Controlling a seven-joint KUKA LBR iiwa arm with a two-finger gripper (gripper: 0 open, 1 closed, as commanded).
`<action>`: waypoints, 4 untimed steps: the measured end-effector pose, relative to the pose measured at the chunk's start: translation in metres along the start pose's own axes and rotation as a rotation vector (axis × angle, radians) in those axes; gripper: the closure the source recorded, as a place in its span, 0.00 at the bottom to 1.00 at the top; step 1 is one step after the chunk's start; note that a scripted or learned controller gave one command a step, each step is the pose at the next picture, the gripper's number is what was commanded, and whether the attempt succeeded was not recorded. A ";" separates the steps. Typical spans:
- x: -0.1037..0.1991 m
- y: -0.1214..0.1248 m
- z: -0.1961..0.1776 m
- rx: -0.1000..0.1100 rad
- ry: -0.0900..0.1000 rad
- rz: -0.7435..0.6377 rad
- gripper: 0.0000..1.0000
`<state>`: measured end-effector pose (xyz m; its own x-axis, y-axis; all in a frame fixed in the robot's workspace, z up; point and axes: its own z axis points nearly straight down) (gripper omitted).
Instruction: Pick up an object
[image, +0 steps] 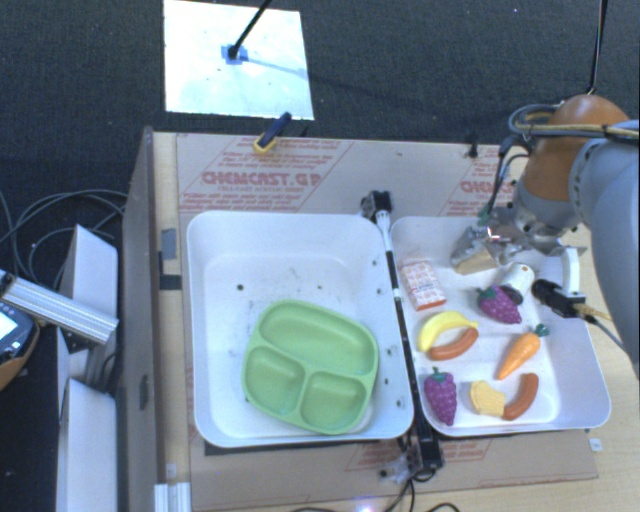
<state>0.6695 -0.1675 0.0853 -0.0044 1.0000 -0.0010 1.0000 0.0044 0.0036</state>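
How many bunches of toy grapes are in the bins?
2. One bunch of grapes lies in the right bin, upper middle, just below the end effector. The other bunch lies near that bin's front left corner. Others could be hidden under the arm.

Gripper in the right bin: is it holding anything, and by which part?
Cannot be told. The gripper sits low at the right bin's far side, with no object visibly held in it.

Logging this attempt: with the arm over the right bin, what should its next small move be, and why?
Probably a short descent toward the purple grapes. The pincer sits at the right bin's upper part with nothing visibly between its fingers, and those grapes are among the closest toys, lying just below it in view.
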 end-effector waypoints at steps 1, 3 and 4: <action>-0.004 -0.030 -0.042 0.000 -0.001 0.002 0.00; -0.026 -0.008 -0.040 0.002 0.025 -0.007 0.00; -0.007 -0.070 0.001 0.003 0.014 -0.004 0.00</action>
<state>0.5996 -0.1743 0.0843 -0.0080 0.9999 0.0130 1.0000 0.0080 0.0007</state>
